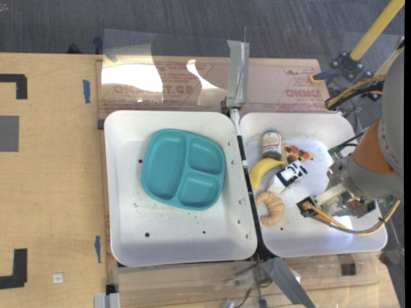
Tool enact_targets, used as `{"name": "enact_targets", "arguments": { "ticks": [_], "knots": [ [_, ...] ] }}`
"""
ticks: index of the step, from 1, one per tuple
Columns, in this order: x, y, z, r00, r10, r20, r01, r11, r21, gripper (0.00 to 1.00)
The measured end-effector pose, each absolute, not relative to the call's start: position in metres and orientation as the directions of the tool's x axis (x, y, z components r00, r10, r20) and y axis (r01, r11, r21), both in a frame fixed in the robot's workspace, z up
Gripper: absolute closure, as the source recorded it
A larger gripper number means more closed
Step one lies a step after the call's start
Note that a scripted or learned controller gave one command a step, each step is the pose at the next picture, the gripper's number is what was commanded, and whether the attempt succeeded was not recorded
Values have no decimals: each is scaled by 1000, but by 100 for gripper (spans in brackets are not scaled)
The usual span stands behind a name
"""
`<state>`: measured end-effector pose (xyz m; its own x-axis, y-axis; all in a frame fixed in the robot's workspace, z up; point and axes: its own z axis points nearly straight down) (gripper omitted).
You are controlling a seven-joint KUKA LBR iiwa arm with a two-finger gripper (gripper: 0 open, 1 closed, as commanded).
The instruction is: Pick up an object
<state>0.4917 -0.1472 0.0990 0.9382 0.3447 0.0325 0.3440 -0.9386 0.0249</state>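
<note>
Two shallow white plastic bins sit side by side in the middle of the frame, the left bin point(122, 191) and the right bin point(321, 236), parted by a dark central ridge. In the left bin lies one teal plastic plate with three compartments point(183, 169), flat and slightly turned, with a few small dark specks scattered on the white floor around it. The right bin holds four loose things clustered against its left wall: one small brown jar with a pale lid point(271, 145) at the top, one yellow banana point(264, 171) just below it, one tan ring-shaped pastry like a doughnut or bagel point(271, 208) beneath the banana, and one small black-and-white patterned card or packet point(292, 173) just right of the banana, with a little patch of red and orange pieces point(297, 152) above it. The grey arm with its orange band point(376, 156) comes in from the right edge of the frame and covers the right part of that bin. Its gripper point(334, 205) hangs low over the bin's right half, well apart from the cluster, wrapped in yellow cables and brackets; the fingers are too cluttered to make out, so I cannot tell how far open they are or whether anything is between them.
</note>
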Motion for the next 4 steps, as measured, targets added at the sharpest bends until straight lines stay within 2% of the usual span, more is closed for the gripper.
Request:
{"name": "enact_targets", "arguments": {
  "ticks": [1, 2, 3, 4],
  "knots": [
    [509, -215, 99, 805, 593, 20, 593, -805, 11, 100],
    [496, -220, 100, 541, 841, 18, 840, -541, 28, 100],
    [530, -212, 98, 750, 661, 14, 661, -751, 19, 100],
    [500, -218, 100, 562, 827, 14, 826, -562, 33, 100]
  ]
}}
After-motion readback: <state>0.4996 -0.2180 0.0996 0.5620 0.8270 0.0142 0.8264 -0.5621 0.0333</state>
